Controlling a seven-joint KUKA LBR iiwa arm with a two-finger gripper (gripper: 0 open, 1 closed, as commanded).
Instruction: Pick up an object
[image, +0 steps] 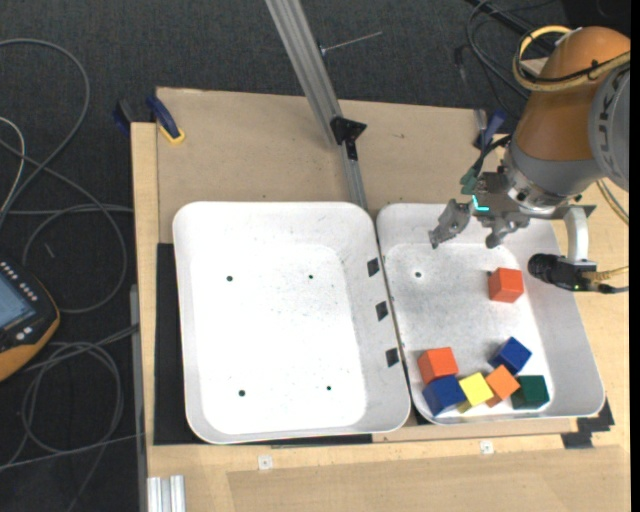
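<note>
Bench (250, 150) is showing pale, matt wood-look board, lightly scuffed. Both white bins, left bin (200, 300) and right bin (570, 330), are reading as smooth plastic with a soft sheen, their floors speckled with fine dark marks. Blocks at the right bin's near edge are looking matt and flat-coloured; the orange block (505, 284) likewise. Slanted pole (315, 80) is gleaming like brushed metal. Arm's orange band (565, 90) is shining glossy; pincer (470, 228) is looking like dull grey metal. Floor (60, 120) is appearing as dark, rough carpet.
</note>
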